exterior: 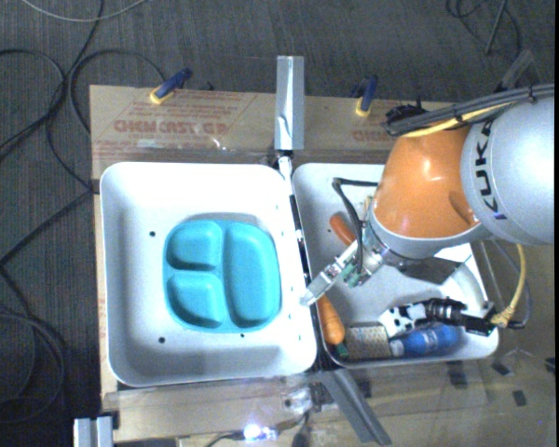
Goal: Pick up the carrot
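Two bins: white, side by side on the worktop point(121, 119); left bin point(130, 212) carries a blue divided tray point(224, 273), right bin point(317, 189) carries the clutter.
Arm: grey with an orange band point(424, 189), over the right bin from its right edge, wrist slanting down toward the bin's left wall.
Carrot: orange carrot point(330, 320) lies in the right bin near its front-left corner, just beside the left wall; long axis runs roughly back to front, slightly slanted.
Neighbours: blue bottle-like thing point(429, 341) and a dark brush-like item point(365, 342) along the front edge, close to the carrot's front end.
Pincer: pincer point(328, 282) sits just above the carrot's back end, tips toward the left wall; nothing seen between them; how far apart they stand, cannot tell.
Key relation: carrot lies just frontward of the pincer, a short drop; wall at its side looks like tight clearance.
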You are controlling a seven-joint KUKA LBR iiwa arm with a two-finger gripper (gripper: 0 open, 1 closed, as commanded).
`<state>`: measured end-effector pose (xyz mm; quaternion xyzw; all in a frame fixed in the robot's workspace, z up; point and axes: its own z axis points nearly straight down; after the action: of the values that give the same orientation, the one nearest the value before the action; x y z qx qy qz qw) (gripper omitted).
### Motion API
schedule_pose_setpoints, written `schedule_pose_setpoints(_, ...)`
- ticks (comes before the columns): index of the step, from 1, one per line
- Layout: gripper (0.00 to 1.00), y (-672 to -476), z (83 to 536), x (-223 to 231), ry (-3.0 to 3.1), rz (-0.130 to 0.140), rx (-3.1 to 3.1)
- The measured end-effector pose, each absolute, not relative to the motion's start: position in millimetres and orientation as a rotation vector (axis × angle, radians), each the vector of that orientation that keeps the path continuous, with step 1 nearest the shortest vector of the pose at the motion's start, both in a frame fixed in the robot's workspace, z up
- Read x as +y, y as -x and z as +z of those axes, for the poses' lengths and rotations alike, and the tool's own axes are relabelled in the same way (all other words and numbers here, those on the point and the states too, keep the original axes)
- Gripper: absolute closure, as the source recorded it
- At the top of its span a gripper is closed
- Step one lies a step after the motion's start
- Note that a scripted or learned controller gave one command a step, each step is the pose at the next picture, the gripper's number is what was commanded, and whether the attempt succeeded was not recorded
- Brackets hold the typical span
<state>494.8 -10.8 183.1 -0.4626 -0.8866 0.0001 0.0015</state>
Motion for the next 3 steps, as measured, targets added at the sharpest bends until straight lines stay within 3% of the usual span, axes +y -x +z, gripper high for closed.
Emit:
schedule_pose_setpoints(1,0.00,-484.5,183.7,-43.5,1.211,-0.001,-2.898)
schedule_pose_setpoints(2,0.00,-547.6,133.5,-99.1,1.039,-0.002,-2.964)
schedule_pose_setpoints(3,0.00,-539.8,90.0,-99.4,1.007,0.002,-2.988)
